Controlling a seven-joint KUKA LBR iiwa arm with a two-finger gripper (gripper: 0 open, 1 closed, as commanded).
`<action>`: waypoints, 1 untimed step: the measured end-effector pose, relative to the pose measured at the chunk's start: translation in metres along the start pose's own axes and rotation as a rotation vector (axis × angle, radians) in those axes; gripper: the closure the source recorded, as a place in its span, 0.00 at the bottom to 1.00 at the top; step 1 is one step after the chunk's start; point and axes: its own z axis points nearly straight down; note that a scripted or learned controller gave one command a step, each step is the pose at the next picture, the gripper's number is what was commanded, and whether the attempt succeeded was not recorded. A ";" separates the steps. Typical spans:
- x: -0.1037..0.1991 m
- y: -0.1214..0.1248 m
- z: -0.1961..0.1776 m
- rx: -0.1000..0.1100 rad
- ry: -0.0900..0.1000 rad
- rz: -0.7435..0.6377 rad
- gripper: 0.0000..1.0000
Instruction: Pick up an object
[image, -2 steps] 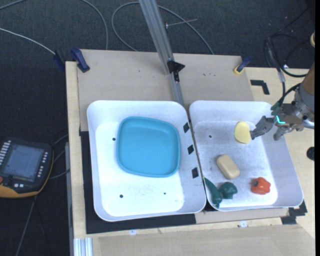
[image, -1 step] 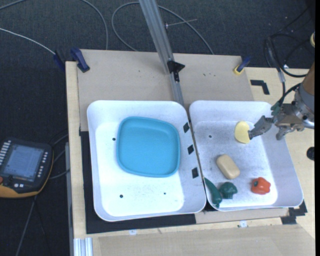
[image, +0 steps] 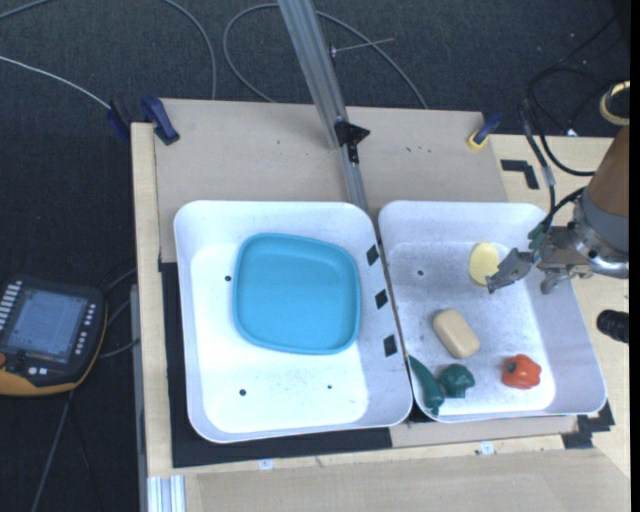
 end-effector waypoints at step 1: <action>-0.001 -0.006 0.061 0.002 0.001 0.000 0.00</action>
